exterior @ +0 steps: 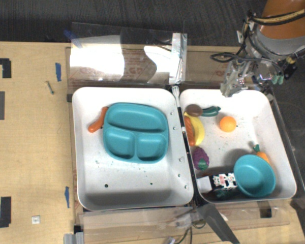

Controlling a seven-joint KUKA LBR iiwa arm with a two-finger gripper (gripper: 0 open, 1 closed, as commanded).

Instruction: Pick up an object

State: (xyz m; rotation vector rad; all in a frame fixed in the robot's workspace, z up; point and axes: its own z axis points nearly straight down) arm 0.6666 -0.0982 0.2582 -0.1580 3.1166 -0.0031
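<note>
My gripper (pixel 233 87) hangs over the back edge of the right bin (pixel 277 131), above and apart from the objects; nothing shows between its fingers. Below it in the right bin lie an orange ball (pixel 227 123), a banana (pixel 195 128), a brown item with a green piece (pixel 201 110), a purple grape bunch (pixel 201 158), a teal bowl (pixel 253 175) with a carrot (pixel 263 155) behind it, and a small black-and-white toy (pixel 222 181).
The left bin (pixel 86 161) holds a teal divided plate (pixel 135 131) with an orange carrot-like piece (pixel 97 121) at its left rim. Clear plastic sheeting (pixel 127 60) stands behind the bins. The wooden bench (pixel 25 151) stretches to the left.
</note>
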